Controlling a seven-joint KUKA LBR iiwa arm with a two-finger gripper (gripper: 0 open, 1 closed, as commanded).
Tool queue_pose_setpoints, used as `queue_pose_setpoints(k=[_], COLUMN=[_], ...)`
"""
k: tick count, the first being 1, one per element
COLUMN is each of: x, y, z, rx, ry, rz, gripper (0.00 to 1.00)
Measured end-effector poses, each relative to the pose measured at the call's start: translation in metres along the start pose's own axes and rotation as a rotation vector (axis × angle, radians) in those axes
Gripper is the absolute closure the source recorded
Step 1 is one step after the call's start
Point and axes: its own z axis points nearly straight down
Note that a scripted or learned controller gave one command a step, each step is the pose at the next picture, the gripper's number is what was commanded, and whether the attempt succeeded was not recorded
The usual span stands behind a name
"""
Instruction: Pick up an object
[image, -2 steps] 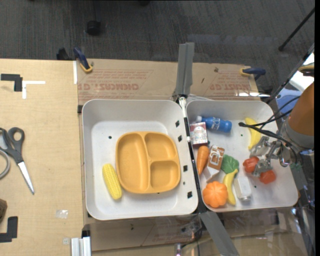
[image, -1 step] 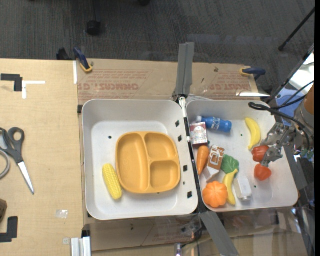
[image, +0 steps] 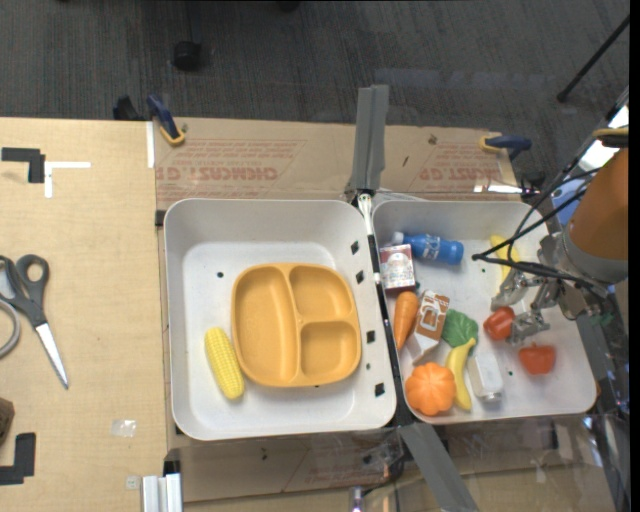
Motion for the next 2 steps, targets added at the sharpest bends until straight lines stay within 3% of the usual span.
queue_pose_setpoints(k=[1,2], x=[0.066,0.028], y=[0.028,0.11], z=[0.002,0.003], rx=[0.0,0.0], ry=[0.002,0.002], rz=[0.305,0.688], gripper=[1.0,1.0])
